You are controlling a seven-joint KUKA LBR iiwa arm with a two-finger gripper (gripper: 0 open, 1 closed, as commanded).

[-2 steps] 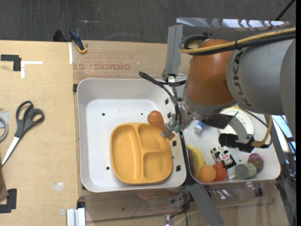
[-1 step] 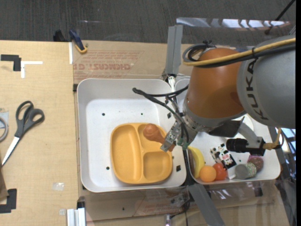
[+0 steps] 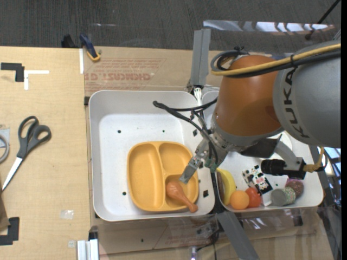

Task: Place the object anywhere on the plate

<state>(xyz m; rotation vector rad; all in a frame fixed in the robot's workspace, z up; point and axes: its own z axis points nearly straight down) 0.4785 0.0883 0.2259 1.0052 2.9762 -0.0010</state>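
1. You have the grey arm with its orange band (image 3: 246,93) reaching in from the right, over the wall between the two shallow white bins.
2. The two-finger gripper (image 3: 189,175) hangs at a slant above the right side of the yellow divided plastic plate (image 3: 146,175), which lies in the left white bin (image 3: 108,145).
3. Look just below and left of the gripper tip: the brown toy chicken drumstick (image 3: 180,195) lies there, in the plate's small lower-right compartment, its thin end pointing toward the plate's lower-right rim.
4. The gripper tip sits right above the drumstick's rounded end (whether they touch, you cannot tell from this slant).
5. You cannot tell whether the gripper's tip is spread or pressed together; it reads as one dark slanted bar.
6. In the right white bin (image 3: 309,202) you see a yellow toy banana (image 3: 226,182), an orange ball (image 3: 239,200), a small red piece (image 3: 253,195) and a grey-green lump (image 3: 280,197), all well apart from the plate.
7. On the wooden bench to the left lies a pair of black-handled scissors (image 3: 24,145).
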